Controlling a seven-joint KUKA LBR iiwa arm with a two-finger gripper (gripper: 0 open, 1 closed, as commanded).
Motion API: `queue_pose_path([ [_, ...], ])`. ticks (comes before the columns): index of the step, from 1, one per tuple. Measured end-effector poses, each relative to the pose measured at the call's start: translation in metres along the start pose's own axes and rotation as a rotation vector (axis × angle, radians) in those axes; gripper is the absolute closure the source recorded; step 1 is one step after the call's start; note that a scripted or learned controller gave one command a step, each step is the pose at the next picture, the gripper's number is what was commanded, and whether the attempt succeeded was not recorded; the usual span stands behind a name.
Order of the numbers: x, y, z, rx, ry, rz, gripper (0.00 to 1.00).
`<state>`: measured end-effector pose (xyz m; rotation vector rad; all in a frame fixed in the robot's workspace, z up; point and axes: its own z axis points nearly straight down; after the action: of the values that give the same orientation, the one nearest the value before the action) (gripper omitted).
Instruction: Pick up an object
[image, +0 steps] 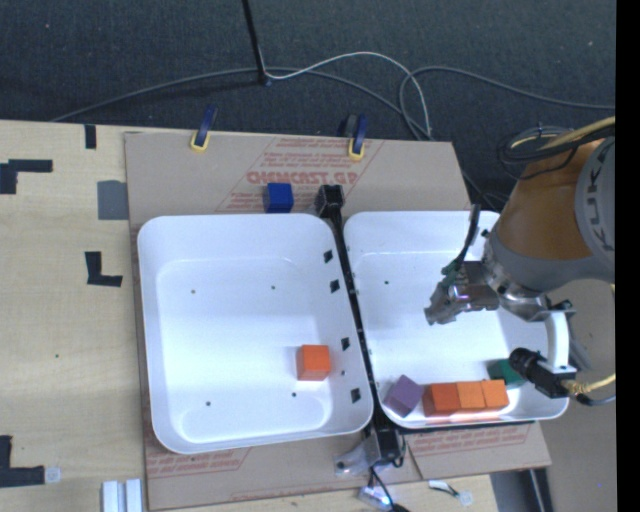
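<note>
**Camera view: arm over the right bin**

Camera view shows two white bins — the left bin (180, 260) and the right bin (400, 240). From the right, the grey-and-orange arm (550, 215) reaches over the right bin; its gripper (445, 305) hangs above bare floor, and I cannot tell its grip. An orange bar (465, 398), purple block (403, 395) and green piece (505, 372) line that bin's near wall — an orange cube (314, 362) sits in the left.
</note>
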<state>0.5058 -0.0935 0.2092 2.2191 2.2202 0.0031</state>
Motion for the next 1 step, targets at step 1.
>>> queue_pose_path([
  [1,0.0565,0.0245,-0.0007,0.004,0.001,-0.003,1.00],
])
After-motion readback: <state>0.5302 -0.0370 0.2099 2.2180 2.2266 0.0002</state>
